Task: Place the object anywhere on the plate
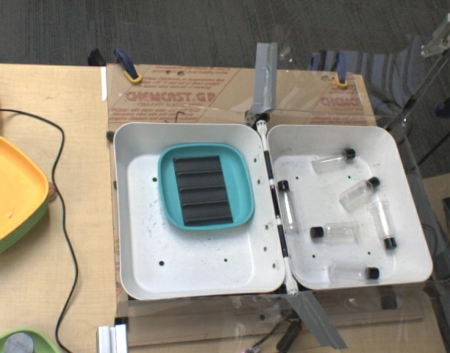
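Note:
A teal square plate [168, 193] with rounded corners lies in the left white bin [137, 256], toward its back. On the plate rests a dark grey ribbed block [203, 190], lying flat and nearly centred. The right white bin [405, 271] holds several clear plastic vials with black caps, scattered on its floor: one near the back [334, 160], one in the middle [359, 192], one along the right side [383, 225]. Another vial [284, 201] lies along the wall between the two bins.
Stacked yellow dishes [12, 197] sit on the wooden bench at the far left, with a black cable [63, 219] running past them. Blue and orange clamps [127, 65] hold a brown sheet [173, 94] behind the bins. A grey post [265, 79] stands at the back between them.

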You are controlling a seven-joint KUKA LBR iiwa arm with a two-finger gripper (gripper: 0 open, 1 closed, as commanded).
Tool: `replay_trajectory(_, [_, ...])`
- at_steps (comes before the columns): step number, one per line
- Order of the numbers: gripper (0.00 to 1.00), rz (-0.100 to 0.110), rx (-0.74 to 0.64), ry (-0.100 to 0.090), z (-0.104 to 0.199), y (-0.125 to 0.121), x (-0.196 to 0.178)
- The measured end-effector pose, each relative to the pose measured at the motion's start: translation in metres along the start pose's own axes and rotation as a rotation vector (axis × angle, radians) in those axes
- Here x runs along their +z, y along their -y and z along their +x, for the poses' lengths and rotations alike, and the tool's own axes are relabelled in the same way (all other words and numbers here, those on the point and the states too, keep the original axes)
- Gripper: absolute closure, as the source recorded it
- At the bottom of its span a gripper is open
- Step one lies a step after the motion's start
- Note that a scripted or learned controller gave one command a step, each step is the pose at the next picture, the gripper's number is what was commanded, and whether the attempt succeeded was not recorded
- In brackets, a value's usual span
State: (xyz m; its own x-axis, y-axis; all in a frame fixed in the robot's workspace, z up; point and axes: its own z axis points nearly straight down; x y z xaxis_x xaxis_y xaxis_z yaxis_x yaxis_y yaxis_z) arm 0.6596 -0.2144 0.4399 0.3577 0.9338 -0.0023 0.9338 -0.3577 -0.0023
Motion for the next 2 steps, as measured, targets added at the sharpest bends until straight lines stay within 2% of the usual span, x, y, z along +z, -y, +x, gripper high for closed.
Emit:
replay_trajectory(1, [0.0,0.0,0.067,0.0,0.0,0.0001,0.0001])
replay_trajectory(2, [0.0,0.0,0.203,-0.001,0.0009,0.0006,-0.0001])
